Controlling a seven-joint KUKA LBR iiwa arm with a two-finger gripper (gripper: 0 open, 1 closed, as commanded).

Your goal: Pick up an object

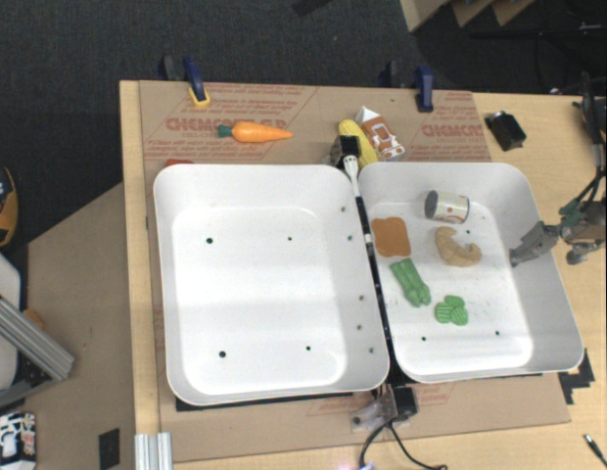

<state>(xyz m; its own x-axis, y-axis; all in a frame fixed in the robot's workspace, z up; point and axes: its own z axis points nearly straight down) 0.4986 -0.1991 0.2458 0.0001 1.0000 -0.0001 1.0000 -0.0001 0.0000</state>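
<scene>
The right bin (509,189) holds a small silver can (446,206) lying on its side, a flat brown square piece (391,236), a tan curved pastry-like piece (458,249), a long green vegetable (412,282) and a small green clump (450,311). My gripper (556,236) is at the view's right edge, just over the right rim of that bin, level with the tan piece and well to its right. Nothing is seen in its grasp.
The left bin (176,204) lies beside the right one. Behind the bins on the board lie a toy carrot (255,133), a yellow and brown-white packet cluster (367,140) and a black block (504,130). Blue clamps (196,81) (422,87) stand at the board's far edge.
</scene>
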